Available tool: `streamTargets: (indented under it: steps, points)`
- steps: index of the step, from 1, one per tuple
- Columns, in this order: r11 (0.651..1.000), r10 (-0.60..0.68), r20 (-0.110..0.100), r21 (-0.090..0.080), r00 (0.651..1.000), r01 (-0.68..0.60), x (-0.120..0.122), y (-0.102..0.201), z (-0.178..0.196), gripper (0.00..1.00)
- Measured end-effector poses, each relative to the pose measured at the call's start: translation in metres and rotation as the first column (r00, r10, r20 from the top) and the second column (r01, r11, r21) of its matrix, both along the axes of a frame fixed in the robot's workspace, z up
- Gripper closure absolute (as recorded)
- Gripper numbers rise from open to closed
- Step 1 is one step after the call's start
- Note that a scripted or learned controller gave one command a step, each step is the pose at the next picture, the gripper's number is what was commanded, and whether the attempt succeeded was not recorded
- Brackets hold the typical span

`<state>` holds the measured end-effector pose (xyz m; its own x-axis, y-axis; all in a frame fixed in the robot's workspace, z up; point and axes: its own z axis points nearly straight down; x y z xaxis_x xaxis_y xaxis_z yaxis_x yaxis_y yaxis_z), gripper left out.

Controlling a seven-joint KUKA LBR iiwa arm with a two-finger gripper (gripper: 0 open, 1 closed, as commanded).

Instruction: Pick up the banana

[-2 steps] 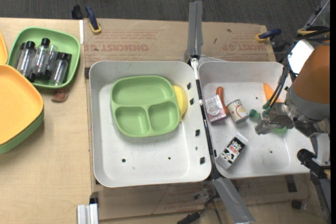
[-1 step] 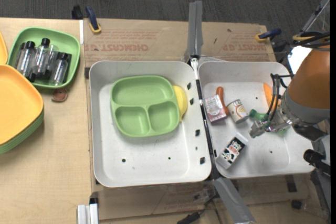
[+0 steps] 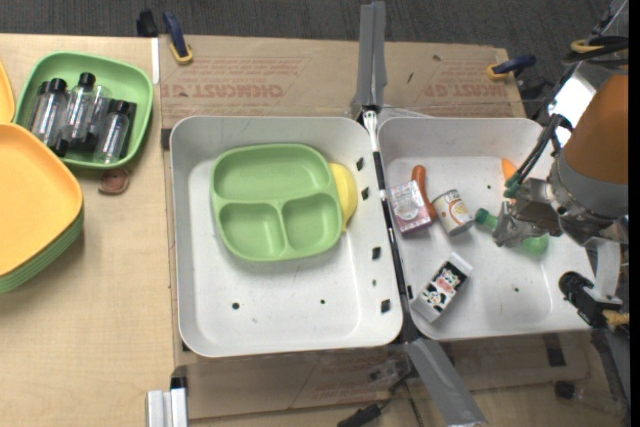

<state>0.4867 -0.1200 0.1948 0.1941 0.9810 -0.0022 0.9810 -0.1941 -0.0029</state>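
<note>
Robot arm [image 3: 600, 150], grey with an orange band, reaches in from the right over the right-hand shallow white bin [image 3: 520, 310]. Its hand [image 3: 520, 225] hangs low near that bin's right side, just above a small green object [image 3: 535, 243]; whether the hand is apart or together cannot be told, as it is too small and dark to read. Nothing can be seen held in it.

The yellow banana [image 3: 344, 192] lies in the left-hand shallow white bin [image 3: 280, 315], well apart from the hand. It is tucked against the right edge of a green plastic divided plate [image 3: 275, 200], which hides most of it, and it sits close to the wall shared by the two bins.

Also in the right bin: a small pink-and-white packet [image 3: 408, 207], a white can lying on its side [image 3: 453, 212], a slim orange-red object [image 3: 419, 176] and a black-and-white carton [image 3: 441, 289].

The step in hand appears to be the approach; the pick has not begun. The next move likely calls for lifting clear, crossing the shared wall to the left bin, and coming down on the exposed yellow sliver without catching the plate rim or the wall.
</note>
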Motion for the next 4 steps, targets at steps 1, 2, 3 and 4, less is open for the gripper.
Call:
streamTargets:
  steps: [1,2,3,4]
  points:
    - [0.947,0.322,0.001,0.0,0.947,-0.322,0.08,0.024,0.095,1.0]
    - [0.881,0.472,0.0,0.002,0.881,-0.472,0.109,0.077,0.025,1.0]
    - [0.724,0.689,0.002,0.002,0.724,-0.689,0.061,0.017,-0.008,1.0]
    - [0.967,0.255,0.002,0.0,0.967,-0.255,0.038,0.005,0.057,1.0]
